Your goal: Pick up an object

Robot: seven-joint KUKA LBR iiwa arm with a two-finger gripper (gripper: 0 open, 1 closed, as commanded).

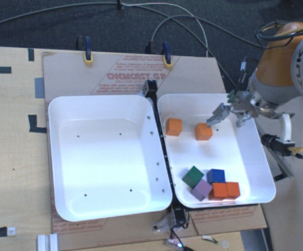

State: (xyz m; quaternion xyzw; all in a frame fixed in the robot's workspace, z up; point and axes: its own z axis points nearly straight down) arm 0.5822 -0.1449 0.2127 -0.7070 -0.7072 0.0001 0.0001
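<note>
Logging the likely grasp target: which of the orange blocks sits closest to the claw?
The orange block just below-left of the claw. Another orange block lies farther left by the divider; the remaining orange ones sit at the bin's near edge.

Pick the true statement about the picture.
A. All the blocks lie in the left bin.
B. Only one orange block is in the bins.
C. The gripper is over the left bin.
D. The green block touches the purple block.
D: in the right bin, the green block sits against the purple block in the near cluster.
</note>
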